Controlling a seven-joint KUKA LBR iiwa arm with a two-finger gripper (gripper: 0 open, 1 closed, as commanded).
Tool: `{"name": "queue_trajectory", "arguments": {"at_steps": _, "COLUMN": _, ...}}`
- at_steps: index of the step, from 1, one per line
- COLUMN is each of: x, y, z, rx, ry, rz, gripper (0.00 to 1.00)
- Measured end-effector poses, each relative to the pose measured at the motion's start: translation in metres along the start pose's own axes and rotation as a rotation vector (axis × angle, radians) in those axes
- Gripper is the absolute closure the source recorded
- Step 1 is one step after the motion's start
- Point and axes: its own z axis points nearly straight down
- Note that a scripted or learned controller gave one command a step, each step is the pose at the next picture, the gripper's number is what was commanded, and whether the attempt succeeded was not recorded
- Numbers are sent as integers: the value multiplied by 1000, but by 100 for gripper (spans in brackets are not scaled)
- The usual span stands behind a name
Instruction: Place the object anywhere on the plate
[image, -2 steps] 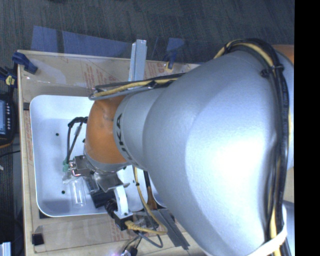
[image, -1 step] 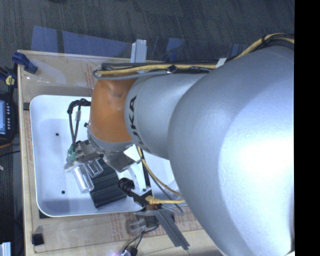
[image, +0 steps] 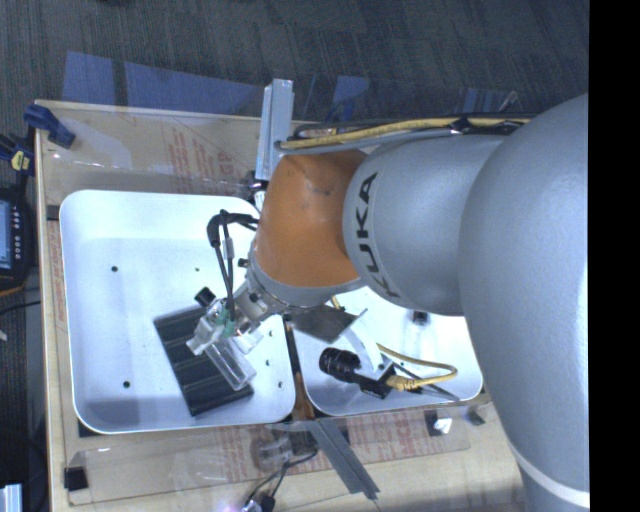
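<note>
One fixed camera sits above the worktop (image: 150, 165), looking down at a slant. The left bin (image: 110, 300) fills the lower left of the frame, the right bin (image: 450, 375) sits lower centre, and the arm (image: 450, 220) looms close, covering the right half.

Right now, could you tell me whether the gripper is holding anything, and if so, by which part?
It cannot be told: the gripper sits directly over the dark plate in the left bin, but no object shows in it.
</note>
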Motion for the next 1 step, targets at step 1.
{"name": "queue_trajectory", "arguments": {"at_steps": 1, "x": 0, "y": 0, "z": 0, "rx": 0, "ry": 0, "rz": 0, "gripper": 0}}
